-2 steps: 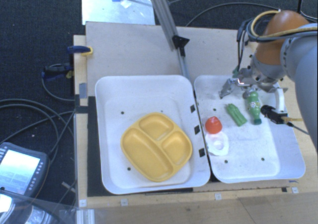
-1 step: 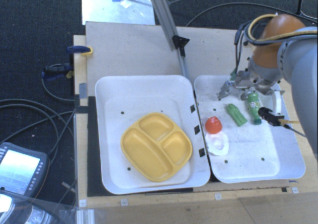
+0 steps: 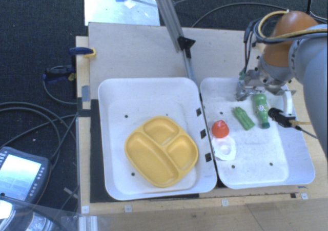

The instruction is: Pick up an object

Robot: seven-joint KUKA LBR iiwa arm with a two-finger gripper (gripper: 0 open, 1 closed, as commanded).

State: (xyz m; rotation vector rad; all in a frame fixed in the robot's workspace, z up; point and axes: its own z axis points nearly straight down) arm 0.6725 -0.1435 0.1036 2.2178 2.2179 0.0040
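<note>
Divided tray (image 3: 161,151) in left bin (image 3: 110,138); bottle (image 3: 261,109), block (image 3: 244,118), capped item (image 3: 221,138) in right bin (image 3: 287,168).

Readable text: none can be made out anywhere.
Green bottle (image 3: 261,109): pale patch on its side, too small to read.
Handheld screen (image 3: 18,173): lit display at the lower left, contents too blurred to read.
Yellow tray (image 3: 161,151): plain, no markings.
White bins (image 3: 119,122): plain, unmarked.

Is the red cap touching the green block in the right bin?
Apart. The camera view shows bare white bin floor between the red cap and the green block; the cap sits lower left, against a white piece.
</note>
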